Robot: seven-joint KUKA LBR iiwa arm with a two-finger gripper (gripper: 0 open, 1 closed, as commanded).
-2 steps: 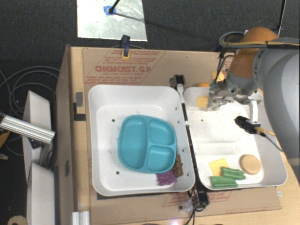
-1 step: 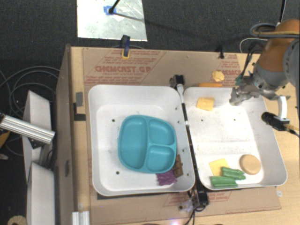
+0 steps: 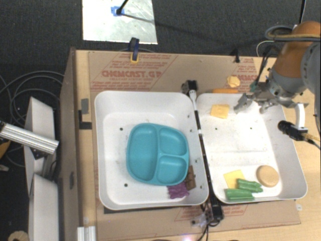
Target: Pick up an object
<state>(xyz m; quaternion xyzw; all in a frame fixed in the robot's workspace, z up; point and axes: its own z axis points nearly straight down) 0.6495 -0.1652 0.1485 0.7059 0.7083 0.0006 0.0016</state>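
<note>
Spread apart and holding nothing, the jaws of the grey two-finger gripper (image 3: 252, 104) hung over the right white bin's (image 3: 251, 139) far edge, just beside a pale yellow cheese-like block (image 3: 219, 111) lying inside it.

Arm reaching in from the right
Gripper (image 3: 253, 103) hangs low, fingers spread apart, nothing between them

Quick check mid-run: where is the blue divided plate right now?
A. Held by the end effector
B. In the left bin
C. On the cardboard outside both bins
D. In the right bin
B. The plate lies flat in the left bin, far from the end effector, which is over the right bin.
</note>
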